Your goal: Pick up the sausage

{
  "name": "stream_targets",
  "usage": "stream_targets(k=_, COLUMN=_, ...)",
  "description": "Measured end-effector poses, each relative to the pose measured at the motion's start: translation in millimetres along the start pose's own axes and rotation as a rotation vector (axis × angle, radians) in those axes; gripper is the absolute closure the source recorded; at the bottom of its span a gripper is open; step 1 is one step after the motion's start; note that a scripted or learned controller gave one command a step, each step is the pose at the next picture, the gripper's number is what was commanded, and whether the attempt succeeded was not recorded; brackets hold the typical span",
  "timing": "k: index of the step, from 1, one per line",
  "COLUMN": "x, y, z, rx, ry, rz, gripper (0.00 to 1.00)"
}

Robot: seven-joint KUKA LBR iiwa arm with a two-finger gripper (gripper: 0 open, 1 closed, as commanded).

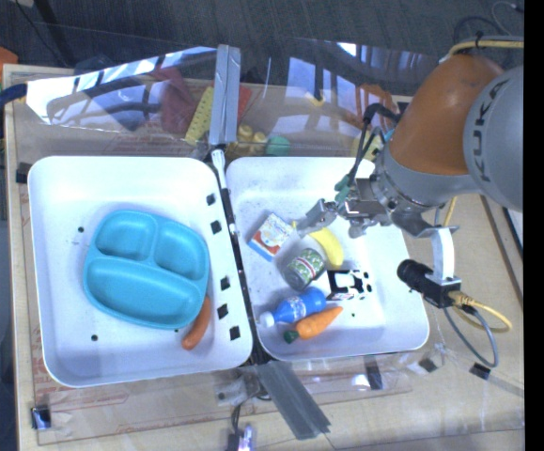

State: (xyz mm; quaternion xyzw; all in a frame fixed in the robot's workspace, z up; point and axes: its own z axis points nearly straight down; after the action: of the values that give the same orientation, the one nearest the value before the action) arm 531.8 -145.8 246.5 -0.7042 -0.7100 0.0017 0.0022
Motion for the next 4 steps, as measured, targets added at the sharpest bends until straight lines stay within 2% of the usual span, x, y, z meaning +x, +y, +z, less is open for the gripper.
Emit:
stream_targets(k=1, x=-40, y=-16, z=112, rx=-0.001, ry=0.000, rz=-0.047, gripper=0.00)
stream_targets(k=2, x=-40, y=-15, z=103, rx=-0.001, ry=-0.002, rz=-0.053, gripper=1.00)
stream_targets(k=3, x=-40, y=-14, z=94, rx=0.000, ry=-0.003, rz=-0.059, gripper=1.00)
stream_targets(k=4, x=-64, y=-11, z=99, rx=-0.004, ry=-0.002, rz=0.020, gripper=1.00)
